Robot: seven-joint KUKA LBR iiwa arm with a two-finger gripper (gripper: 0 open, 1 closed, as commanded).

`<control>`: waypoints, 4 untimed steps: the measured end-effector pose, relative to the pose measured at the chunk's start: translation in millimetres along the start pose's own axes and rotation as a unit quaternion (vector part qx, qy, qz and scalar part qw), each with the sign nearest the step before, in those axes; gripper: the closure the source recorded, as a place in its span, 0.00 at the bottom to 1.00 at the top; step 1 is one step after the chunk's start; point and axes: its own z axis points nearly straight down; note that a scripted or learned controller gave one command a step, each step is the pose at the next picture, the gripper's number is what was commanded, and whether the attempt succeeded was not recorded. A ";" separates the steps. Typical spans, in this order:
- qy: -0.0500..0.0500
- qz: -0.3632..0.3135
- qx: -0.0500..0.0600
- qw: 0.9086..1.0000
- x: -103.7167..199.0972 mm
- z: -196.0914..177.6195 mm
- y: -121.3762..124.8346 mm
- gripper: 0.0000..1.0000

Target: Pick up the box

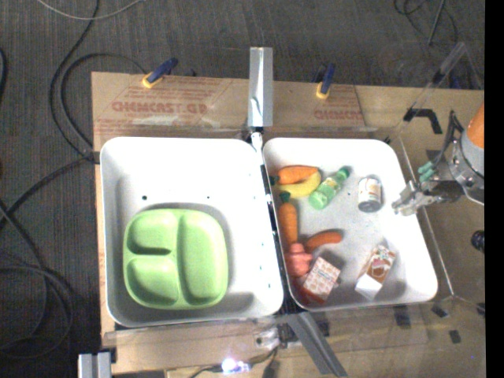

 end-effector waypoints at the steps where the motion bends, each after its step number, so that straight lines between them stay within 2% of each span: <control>1: 0.000 0.000 0.000 1.000 0.0 0.1 0.0 0.00; 2: 0.000 0.084 0.001 0.996 43.4 68.7 -24.8 0.00; 3: -0.001 0.142 0.000 0.990 107.3 156.5 -3.1 0.00; 4: 0.000 0.183 -0.008 0.983 64.9 161.3 -21.9 0.00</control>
